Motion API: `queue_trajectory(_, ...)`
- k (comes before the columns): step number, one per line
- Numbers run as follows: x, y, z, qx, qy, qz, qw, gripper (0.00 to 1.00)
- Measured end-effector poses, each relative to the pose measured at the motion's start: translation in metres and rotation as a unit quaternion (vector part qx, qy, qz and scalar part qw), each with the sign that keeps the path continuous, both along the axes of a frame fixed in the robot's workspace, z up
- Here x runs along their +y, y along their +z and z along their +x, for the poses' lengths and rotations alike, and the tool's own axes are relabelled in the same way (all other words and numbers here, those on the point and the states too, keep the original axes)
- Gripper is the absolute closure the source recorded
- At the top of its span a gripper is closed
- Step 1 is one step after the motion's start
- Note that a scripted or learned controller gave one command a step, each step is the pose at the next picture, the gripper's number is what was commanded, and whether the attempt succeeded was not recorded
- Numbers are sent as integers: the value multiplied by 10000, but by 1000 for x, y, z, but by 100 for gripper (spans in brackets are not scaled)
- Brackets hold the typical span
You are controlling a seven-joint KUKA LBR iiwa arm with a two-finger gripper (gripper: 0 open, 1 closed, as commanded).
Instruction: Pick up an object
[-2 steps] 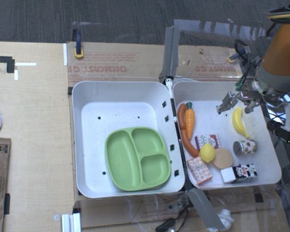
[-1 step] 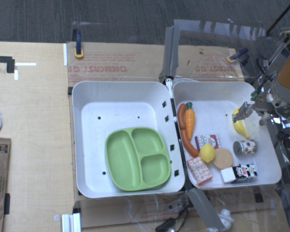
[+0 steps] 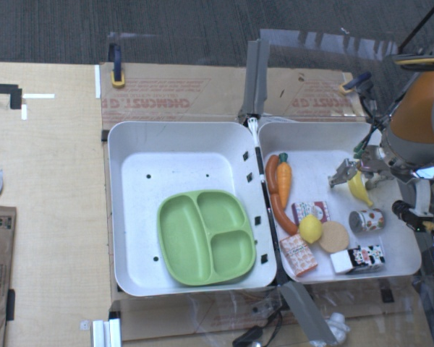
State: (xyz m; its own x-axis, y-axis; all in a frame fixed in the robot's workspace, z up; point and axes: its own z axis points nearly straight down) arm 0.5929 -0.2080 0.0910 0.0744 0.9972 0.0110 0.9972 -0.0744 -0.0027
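Observation:
My gripper [image 3: 353, 181] hangs over the right side of the right bin [image 3: 315, 137], its fingers spread apart. A small yellow banana [image 3: 359, 189] lies just below and between them; I cannot see them pressing on it. Nearby in that bin are a small printed can [image 3: 367, 220], a lemon [image 3: 310, 229] and a tan round disc [image 3: 333, 236]. The grey arm with its orange band [image 3: 418, 110] comes in from the right.
A carrot [image 3: 283, 176] and two orange sausages [image 3: 274, 194] lie along the right bin's left wall. A pink box [image 3: 298, 256], a strawberry carton [image 3: 309, 210] and a cow-pattern box [image 3: 360, 258] sit at the front. A green divided plate [image 3: 206, 236] lies in the left bin [image 3: 130, 194].

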Motion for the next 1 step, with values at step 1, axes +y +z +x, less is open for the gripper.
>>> queue_trajectory(1,-3,10,0,-6,-6,-31,10000,100)
